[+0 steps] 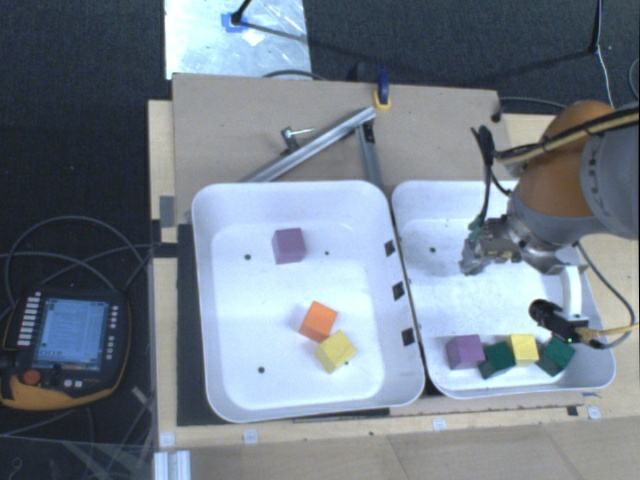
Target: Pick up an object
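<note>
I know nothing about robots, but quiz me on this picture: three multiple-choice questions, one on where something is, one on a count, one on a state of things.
1. Where is the orange block?
A. in the left bin
B. in the right bin
C. on the bench outside the bins

2. How many blocks lie in the right bin?
A. two
B. four
C. six

3. How do the orange block and the yellow block in the left bin sit?
A. stacked
B. far apart
C. close together, corners about touching

Answers:
1 A, it lies in the left bin's near half.
2 B, a purple, two green and a yellow one line the near wall.
3 C, both rest on the floor, side by side.
</note>
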`<state>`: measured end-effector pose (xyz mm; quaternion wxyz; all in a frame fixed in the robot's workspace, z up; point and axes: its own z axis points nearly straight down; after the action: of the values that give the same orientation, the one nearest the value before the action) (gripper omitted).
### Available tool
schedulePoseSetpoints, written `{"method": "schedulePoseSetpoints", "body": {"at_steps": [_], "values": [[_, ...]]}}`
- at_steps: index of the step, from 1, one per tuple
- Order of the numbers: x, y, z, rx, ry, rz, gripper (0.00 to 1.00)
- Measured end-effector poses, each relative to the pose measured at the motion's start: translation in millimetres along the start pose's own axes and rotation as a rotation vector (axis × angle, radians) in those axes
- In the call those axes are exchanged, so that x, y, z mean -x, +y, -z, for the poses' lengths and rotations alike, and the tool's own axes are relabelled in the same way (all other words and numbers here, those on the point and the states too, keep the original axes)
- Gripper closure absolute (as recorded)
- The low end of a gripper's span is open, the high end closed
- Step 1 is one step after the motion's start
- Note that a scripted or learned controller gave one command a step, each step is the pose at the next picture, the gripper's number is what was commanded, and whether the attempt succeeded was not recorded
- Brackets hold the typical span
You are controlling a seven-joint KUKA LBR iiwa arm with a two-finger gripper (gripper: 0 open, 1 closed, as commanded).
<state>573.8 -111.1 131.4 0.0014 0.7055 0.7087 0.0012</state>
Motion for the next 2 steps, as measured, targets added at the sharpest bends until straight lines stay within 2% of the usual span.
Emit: {"method": "schedulePoseSetpoints", "body": {"at_steps": [1,2], "values": [[-3,2,44,0.002,-0.001,0.000,1.00],[-4,4,109,0.006,-0.002,0.001,1.00]]}}
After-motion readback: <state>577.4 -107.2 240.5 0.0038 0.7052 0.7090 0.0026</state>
